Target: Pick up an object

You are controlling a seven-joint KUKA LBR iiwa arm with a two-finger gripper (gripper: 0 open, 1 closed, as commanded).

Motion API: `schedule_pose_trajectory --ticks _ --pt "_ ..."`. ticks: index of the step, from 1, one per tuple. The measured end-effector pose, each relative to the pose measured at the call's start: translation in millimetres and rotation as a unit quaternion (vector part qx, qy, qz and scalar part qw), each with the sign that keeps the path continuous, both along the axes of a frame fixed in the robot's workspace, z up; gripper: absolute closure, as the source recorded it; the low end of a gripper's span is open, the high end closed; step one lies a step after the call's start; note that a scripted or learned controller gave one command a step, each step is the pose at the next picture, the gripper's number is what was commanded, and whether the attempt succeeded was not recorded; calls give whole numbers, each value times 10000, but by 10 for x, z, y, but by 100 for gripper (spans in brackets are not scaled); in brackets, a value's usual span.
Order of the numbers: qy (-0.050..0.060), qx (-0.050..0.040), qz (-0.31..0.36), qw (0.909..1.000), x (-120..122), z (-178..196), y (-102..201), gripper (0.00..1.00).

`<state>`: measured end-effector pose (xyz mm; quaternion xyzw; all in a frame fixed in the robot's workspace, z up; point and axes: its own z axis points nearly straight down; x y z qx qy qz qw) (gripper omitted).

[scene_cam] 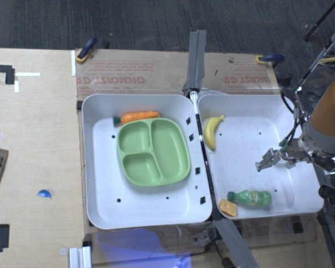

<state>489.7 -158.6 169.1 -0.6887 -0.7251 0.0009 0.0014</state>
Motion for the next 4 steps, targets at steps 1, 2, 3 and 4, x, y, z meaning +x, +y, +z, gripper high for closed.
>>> schedule_pose_trajectory --ticks 1,2,3,4 --pt "-11 1 774 9970 -124 -780 384 0" --pt "-18 -1 1982 9802 453 -776 592 0" --pt "-22 -4 2275 9738 1158 -772 488 0" --pt "-27 -7 2024 9793 1307 -768 548 0"
